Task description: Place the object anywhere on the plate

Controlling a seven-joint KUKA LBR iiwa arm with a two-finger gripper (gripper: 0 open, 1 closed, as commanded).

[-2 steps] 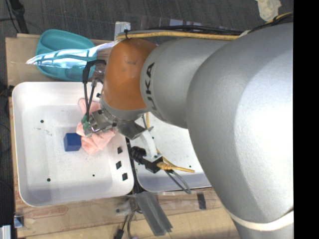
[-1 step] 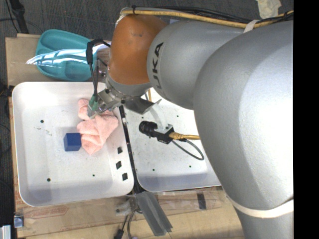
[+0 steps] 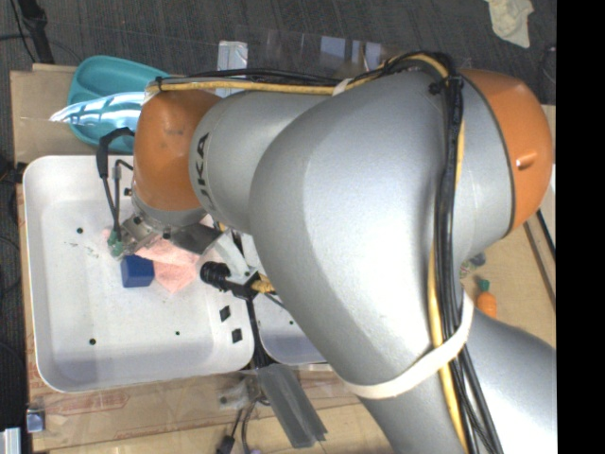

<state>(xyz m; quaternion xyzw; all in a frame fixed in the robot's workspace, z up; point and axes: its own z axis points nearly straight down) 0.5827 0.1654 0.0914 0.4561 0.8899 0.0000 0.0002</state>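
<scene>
A blue cube [image 3: 137,270] lies in the left white bin [image 3: 57,282], touching the left edge of a flat pink plate [image 3: 180,270]. My gripper [image 3: 142,237] hangs just above the cube and the plate's upper edge, below the orange wrist band [image 3: 170,149]. The wrist hides most of the gripper. A small green piece [image 3: 115,246] shows at the gripper's left side, and I cannot tell what it is. The arm's grey body covers part of the plate and most of the right bin.
A teal object [image 3: 104,83] with a striped wrapper lies beyond the left bin's far edge. A sliver of the right bin [image 3: 284,348] shows under the arm. A small orange object [image 3: 485,303] sits on the bench at right. A white cloth [image 3: 506,12] lies on the floor.
</scene>
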